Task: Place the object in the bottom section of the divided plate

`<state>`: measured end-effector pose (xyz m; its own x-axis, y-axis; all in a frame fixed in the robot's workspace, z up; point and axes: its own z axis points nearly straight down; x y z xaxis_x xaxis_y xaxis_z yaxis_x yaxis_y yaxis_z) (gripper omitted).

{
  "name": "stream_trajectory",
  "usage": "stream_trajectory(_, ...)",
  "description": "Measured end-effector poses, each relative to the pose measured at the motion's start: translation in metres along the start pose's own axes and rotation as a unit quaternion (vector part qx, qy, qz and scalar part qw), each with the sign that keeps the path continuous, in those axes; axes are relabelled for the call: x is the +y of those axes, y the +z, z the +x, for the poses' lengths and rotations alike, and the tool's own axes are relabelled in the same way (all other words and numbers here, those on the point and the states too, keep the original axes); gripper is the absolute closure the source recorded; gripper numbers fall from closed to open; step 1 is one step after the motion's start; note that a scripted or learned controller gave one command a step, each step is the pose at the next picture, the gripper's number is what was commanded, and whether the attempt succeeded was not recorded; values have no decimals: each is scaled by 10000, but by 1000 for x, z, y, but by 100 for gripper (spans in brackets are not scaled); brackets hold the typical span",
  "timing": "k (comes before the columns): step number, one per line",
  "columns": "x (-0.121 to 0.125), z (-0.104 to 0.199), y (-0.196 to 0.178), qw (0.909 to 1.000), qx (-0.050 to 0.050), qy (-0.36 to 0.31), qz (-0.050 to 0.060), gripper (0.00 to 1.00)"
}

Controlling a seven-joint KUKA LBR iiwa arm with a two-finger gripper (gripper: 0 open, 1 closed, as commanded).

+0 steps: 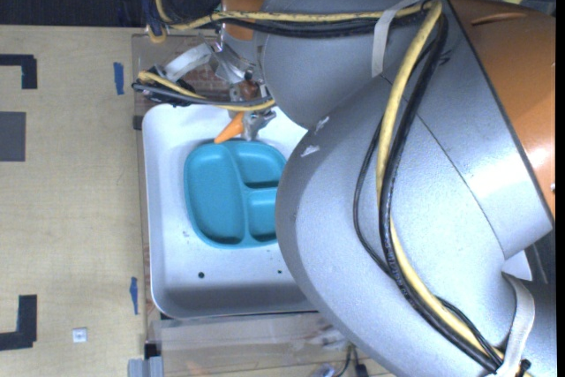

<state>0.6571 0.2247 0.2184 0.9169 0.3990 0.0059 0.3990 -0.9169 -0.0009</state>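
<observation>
looming over the bench: the grey arm (415, 190), which covers most of the right side and hides part of the white bin (168, 216)
camera view, arm: an orange band sits at the top near the wrist, and yellow and black cables (388, 154) run along the body
camera view, gripper (250, 121): it sits at the far edge of the bin, just above the top rim of the blue plate; how far the jaws stand apart cannot be told, nor whether they have hold of anything
camera view, orange object (229, 130): a small slanted piece lying at the plate's upper edge, right beside the gripper tip, touching or nearly touching it
camera view, blue plate (225, 194): a divided plate lying flat in the bin, its right part hidden under the arm; one large section on the left, smaller ones to the right
camera view, bench (66, 207): pale wood to the left of the bin, with black corner marks and bits of blue tape (118, 77)
</observation>
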Motion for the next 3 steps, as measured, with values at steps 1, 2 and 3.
stream_trajectory(1, -7, -19, 9, 9946, -23, 1037, -6, 100)
stream_trajectory(2, -4, 5, 102, 9979, 93, 636, 13, 100)
stream_trajectory(3, -4, 6, 90, 9979, 111, 644, 22, 100)
